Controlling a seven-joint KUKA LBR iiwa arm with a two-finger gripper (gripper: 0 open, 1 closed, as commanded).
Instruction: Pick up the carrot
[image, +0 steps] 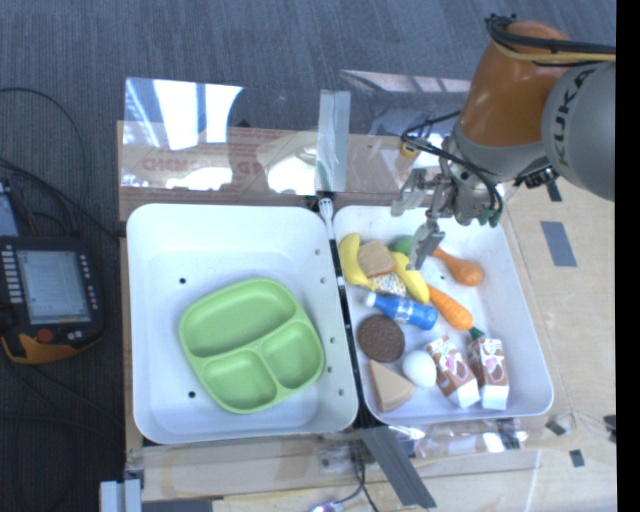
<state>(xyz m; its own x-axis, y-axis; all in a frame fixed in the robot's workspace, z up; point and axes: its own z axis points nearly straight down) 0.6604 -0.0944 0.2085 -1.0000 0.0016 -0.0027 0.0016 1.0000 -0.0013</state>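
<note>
Lying spot: carrot (449, 306) sits in the right bin (528, 330), slanted, thick end toward 5 o'clock, roughly mid-bin toward its right side
Carrot neighbours: blue bottle (402, 308) just at its 9 o'clock, corn cob (411, 279) touching around 10 o'clock, chicken drumstick (459, 267) just at 12 o'clock, two small cartons (468, 372) near 6 o'clock
Pincer: pincer (428, 240) hangs at the carrot's 11 o'clock, over the top of the pile, nothing between the fingers; honestly can't tell how wide they're set
Arm: grey with orange band (505, 90), coming in from 1 o'clock
Other stuff in right bin: banana (351, 262), bread slice (376, 259), chocolate cookie (381, 338), egg (420, 369), cheese wedge (388, 387)
Left bin: left bin (160, 240) holds a green divided plate (252, 343)
Off the surface: tablet-ish pendant (50, 290) way out at 9 o'clock
</note>
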